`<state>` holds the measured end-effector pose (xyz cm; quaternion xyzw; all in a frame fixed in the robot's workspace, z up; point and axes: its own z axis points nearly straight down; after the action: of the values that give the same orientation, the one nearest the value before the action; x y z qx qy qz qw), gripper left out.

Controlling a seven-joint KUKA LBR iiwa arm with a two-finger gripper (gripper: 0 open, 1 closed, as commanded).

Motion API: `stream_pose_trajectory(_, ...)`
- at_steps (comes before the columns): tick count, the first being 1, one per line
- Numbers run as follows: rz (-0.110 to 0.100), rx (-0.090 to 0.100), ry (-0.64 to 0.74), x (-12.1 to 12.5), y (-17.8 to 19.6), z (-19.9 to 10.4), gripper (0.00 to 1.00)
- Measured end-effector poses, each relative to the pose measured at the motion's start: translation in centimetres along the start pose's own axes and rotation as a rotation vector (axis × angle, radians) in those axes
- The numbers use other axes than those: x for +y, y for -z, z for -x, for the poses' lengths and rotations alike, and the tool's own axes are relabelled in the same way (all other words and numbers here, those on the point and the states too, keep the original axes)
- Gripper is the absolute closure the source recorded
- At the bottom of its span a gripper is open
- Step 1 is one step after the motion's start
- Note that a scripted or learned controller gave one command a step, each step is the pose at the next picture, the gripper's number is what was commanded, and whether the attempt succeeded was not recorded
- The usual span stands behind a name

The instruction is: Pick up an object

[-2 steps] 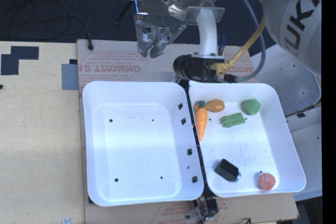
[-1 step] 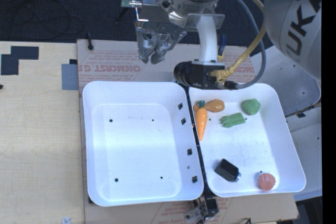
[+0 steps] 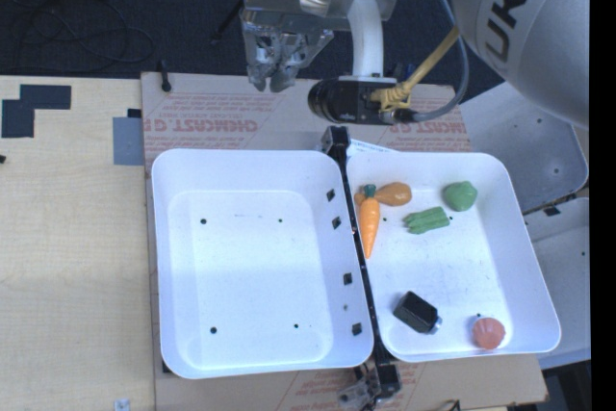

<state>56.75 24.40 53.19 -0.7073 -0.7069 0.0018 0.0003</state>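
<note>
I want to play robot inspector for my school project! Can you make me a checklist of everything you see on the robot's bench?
Surface: two white bins side by side, left bin and right bin, on a cardboard sheet over a wooden bench.
Job's things: in the right bin, a carrot, orange piece, green pod, green lump, black block, pink ball.
Clutter: nothing seen.
Grippers: gripper hangs above the back edge of the bench, holding nothing.
Cables: yellow cable by the wrist.
Surroundings: dark floor behind.
</note>
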Motion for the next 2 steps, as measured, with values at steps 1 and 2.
stream_pose_trajectory(1,-0.005,-0.001,0.002,-2.9,-1.6,0.1,1.00)
stream_pose_trajectory(2,-0.003,0.001,0.005,-9.3,-1.2,0.0,1.00)
